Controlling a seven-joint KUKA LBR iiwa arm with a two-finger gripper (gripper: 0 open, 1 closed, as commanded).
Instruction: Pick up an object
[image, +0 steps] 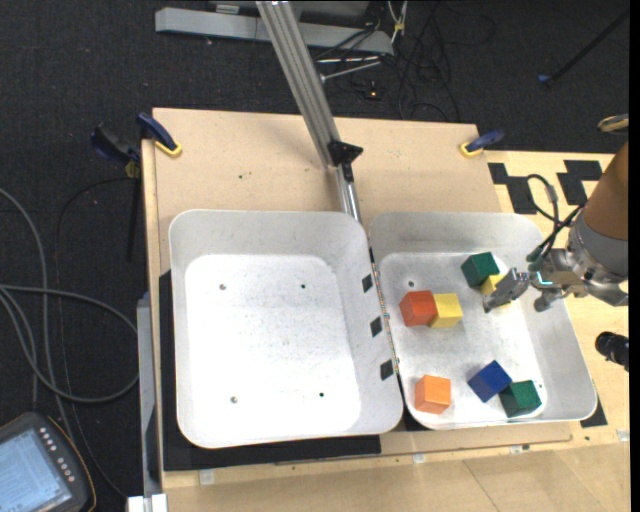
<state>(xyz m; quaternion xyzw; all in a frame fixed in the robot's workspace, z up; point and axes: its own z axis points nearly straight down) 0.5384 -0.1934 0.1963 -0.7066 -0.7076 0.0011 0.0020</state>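
Light wooden bench board (260, 165) on black carpeted floor (70, 60). Blue-and-yellow clamps at board's back corners: one left (158, 133), one right (482, 143). Grey metal pole (305, 85) slants from top edge down to board's middle. Grey cables (40, 300) loop over floor at left. Screen device (35, 470) in bottom left corner. Black-and-white marker pattern (530, 185) on board at right.

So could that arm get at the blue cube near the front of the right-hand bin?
Probably yes: the blue cube lies uncovered, though a dark green cube sits tight against it.
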